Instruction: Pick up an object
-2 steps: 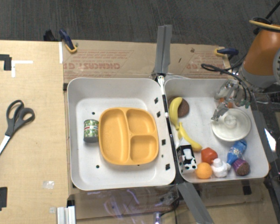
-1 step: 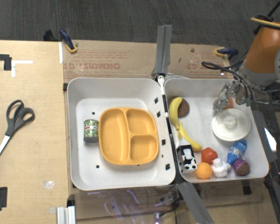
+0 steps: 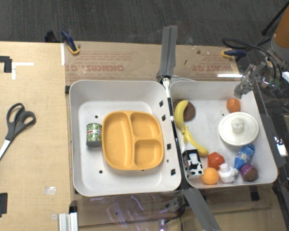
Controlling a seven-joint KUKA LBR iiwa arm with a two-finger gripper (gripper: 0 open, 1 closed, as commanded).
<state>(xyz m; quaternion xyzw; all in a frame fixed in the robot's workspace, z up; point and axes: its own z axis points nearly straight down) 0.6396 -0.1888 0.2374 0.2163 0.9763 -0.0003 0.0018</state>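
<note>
Most of the arm is cut off at the right edge: a grey mass with a strip of orange shows at the far right corner. The gripper [image 3: 246, 83] hangs over the far right corner of the right bin [image 3: 209, 91], tilted toward the left; it is small and partly lost against cables, so whether it is clenched or released cannot be told, and nothing is seen in it. Right bin, contents: a banana [image 3: 181, 121] along the left wall, with a dark brown rounded item [image 3: 189, 111] touching it; a small orange-red ball [image 3: 233, 105] at the far side, just near of the gripper; a white round lidded dish [image 3: 238, 127] toward the right; at the near side, a black-and-white carton [image 3: 193, 162], a red fruit [image 3: 215, 160], an orange fruit [image 3: 210, 176], a small white piece [image 3: 226, 173], a blue wrapped item [image 3: 244, 155] and a dark purple item [image 3: 249, 173], the last four hard to identify. Left bin [image 3: 82, 177], contents: a yellow divided plate [image 3: 133, 140] in the middle and a small green can [image 3: 94, 134] touching its left edge. On the bench to the left, well apart from the bins: scissors [image 3: 12, 129].
</note>
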